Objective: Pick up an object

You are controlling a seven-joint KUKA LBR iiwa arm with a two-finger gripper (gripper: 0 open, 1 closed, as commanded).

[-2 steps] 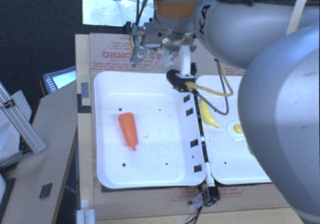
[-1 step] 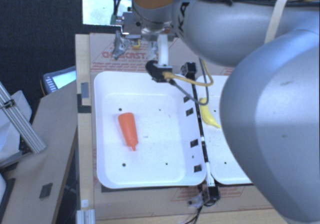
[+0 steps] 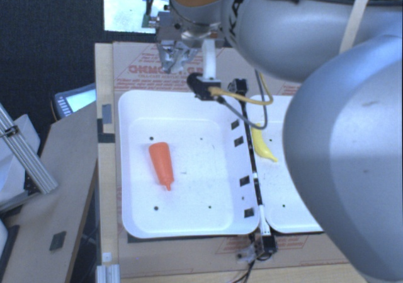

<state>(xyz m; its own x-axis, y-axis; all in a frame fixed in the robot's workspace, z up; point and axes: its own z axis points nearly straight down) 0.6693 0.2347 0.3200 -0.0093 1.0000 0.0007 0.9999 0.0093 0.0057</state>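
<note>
Gripper (image 3: 171, 61) hanging above the far rim of the left bin (image 3: 129, 149), over the printed cardboard behind it, well up from the bin floor. Fingers pointing down and close together, nothing seen between them; how far apart, too blurred to say.

Orange carrot-shaped toy (image 3: 161, 163) lying flat on the left bin's floor, left of centre, thick end toward the far wall, narrow tip toward the near edge, well apart from the gripper. Yellow banana-like object (image 3: 261, 144) resting in the right bin (image 3: 286, 212), just beside the divider between the two bins, partly under a trailing cable (image 3: 242, 100).

Judged stage: approach, before any descent — nothing grasped yet, no contact with either object.

Next move, by the look of it: travel toward the near side until above the orange toy, turn the wrist so the fingers straddle its narrow width rather than its length, spread wide enough to clear it, then lower to the floor and close. Tapered, smooth body likely to slip if gripped near the tip; mid-body safer.
</note>
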